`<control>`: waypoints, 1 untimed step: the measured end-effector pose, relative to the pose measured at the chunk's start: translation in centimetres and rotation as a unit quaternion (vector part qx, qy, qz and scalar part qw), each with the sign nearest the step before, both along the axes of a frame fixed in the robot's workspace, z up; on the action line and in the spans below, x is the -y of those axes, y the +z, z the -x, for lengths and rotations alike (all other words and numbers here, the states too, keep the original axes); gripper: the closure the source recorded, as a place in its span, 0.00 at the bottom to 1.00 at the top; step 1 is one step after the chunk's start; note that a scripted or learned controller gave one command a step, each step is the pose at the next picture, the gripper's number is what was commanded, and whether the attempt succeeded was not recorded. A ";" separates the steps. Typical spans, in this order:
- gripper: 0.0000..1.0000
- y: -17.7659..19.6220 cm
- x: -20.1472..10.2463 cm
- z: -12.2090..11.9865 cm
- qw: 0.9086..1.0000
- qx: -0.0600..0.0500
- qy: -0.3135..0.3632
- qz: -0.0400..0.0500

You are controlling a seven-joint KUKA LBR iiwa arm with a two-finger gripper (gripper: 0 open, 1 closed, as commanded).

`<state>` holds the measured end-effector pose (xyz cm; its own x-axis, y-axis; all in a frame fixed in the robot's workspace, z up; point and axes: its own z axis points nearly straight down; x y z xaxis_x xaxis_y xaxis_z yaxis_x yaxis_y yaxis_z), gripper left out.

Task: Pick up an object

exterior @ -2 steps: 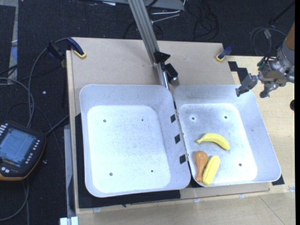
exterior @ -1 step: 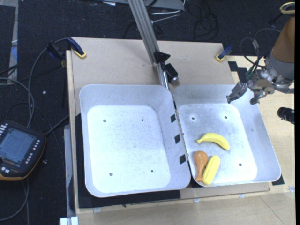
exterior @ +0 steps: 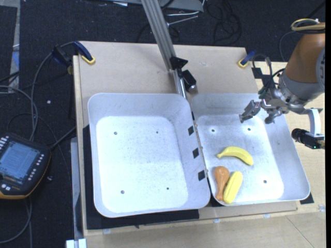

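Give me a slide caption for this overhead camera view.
Open gripper hovers over the right bin, which holds a banana, a corn cob and a drumstick.

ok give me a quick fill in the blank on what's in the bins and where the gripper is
1. The banana, the corn cob and the chicken drumstick all lie in the ____ bin.
2. The corn cob lies right beside the ____.
3. The gripper hangs over the bin's ____ part, away from the three items.
4. The fruit nearest the gripper is the ____.

Missing words: right; chicken drumstick; far; banana
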<state>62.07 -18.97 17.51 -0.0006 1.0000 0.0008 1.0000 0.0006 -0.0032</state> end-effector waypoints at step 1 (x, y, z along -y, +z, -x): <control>0.00 -6.2 0.0 -0.2 1.000 0.000 0.000 0.000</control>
<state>62.31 -19.01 11.28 -0.0004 1.0000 0.0009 1.0000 0.0004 -0.0039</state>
